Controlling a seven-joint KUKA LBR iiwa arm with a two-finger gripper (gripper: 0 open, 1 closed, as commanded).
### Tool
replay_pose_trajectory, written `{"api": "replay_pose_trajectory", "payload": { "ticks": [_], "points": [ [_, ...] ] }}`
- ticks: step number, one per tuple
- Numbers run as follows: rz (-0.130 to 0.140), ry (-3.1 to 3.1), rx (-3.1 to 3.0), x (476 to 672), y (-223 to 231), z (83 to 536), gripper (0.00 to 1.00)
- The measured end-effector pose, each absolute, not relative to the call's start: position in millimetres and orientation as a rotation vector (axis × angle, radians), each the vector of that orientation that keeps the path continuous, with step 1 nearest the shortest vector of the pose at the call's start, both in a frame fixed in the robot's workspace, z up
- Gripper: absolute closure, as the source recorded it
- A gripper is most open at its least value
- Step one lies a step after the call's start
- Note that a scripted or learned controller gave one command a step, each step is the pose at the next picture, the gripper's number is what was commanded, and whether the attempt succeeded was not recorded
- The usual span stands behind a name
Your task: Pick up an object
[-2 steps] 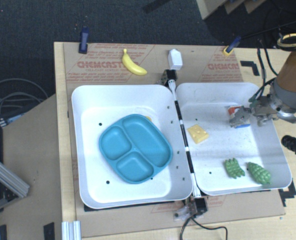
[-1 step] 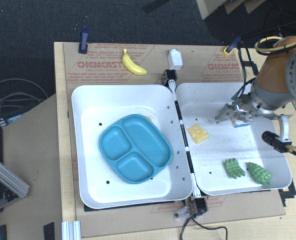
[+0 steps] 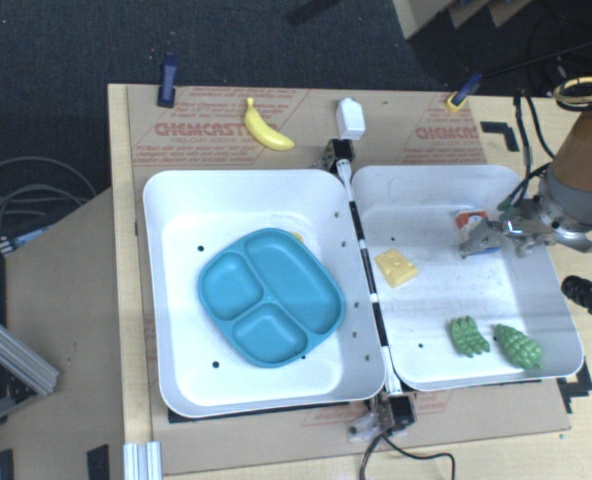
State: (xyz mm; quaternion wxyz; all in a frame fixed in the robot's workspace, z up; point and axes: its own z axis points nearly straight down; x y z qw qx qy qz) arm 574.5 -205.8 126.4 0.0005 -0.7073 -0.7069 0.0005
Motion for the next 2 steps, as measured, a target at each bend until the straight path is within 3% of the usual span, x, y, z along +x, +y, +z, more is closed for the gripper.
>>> {"api": "replay_pose_trajectory", "payload": {
  "ticks": [1, 2],
  "points": [
    [-0.006, -2.228, -2.225, 626.3, -171.2, 92.2, 0.00],
    [-0.002, -2.225, -2.222, 667.3, -183.7, 108.9, 0.00]
  ]
}}
